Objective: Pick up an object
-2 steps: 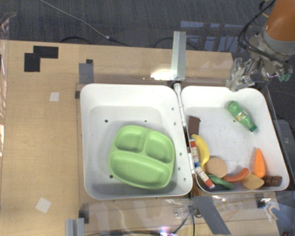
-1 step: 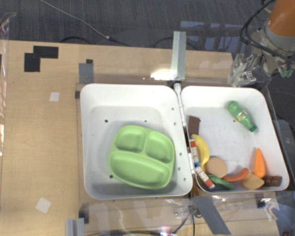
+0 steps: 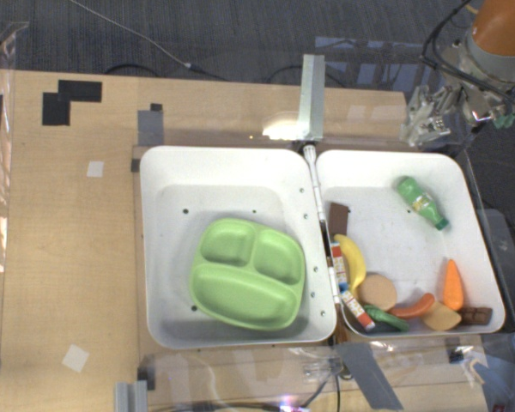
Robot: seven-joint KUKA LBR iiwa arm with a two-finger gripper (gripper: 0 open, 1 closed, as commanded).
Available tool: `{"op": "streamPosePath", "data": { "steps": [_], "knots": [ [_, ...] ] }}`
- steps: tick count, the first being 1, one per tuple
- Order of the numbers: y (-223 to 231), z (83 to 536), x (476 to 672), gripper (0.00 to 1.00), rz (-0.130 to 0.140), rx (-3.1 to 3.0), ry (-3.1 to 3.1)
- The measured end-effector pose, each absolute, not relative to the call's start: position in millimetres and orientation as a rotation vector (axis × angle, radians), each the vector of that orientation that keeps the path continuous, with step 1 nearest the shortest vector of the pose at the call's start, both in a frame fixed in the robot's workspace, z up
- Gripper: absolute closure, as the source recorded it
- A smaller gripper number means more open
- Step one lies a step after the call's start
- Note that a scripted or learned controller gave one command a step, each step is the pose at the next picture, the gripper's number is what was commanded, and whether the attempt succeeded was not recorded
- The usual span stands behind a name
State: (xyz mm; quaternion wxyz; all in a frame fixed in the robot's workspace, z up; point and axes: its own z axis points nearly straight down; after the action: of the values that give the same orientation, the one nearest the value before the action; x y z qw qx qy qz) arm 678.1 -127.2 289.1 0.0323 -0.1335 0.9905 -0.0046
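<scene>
Bins sit side by side on the wooden bench (image 3: pixel 69 256), and the arm (image 3: pixel 502 15) hangs up at about 1 o'clock in the camera view, orange band and all, past the back rim of the right bin (image 3: pixel 386 178). Its gripper (image 3: pixel 429 118) hovers just beyond that bin's 12 o'clock edge, well apart from everything inside. Nothing sits between its fingers as far as the view shows, but it's too small and cluttered up there to tell how far apart they stand.

Left bin (image 3: pixel 167 187) holds just a green divided tray (image 3: pixel 247 273), lying a bit tilted toward the bin's 5 o'clock side.

Right bin is where the stuff is. A green bottle (image 3: pixel 422 202) lies on its side around 1 o'clock in the bin, off by itself. The rest crowds the near edge from 6 to 4 o'clock: a banana (image 3: pixel 354 262) near the left wall, a brown bar (image 3: pixel 338 221) just above it, a round bun (image 3: pixel 378 292) touching the banana's lower end, a green pepper (image 3: pixel 386 320) and a red sausage (image 3: pixel 413 306) below and beside the bun, a carrot (image 3: pixel 452 285) standing at 4 o'clock, and a tan bread piece (image 3: pixel 442 318) just under the carrot. A striped marker-like stick (image 3: pixel 347 297) lies along the left wall.
</scene>
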Motion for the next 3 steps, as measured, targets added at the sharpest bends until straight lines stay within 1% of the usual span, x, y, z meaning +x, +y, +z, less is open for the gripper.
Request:
{"op": "streamPosePath", "data": {
  "steps": [3],
  "knots": [
    [-124.9,332.6,684.7,1.0,-0.022,-0.406,3.012]
  ]
}}
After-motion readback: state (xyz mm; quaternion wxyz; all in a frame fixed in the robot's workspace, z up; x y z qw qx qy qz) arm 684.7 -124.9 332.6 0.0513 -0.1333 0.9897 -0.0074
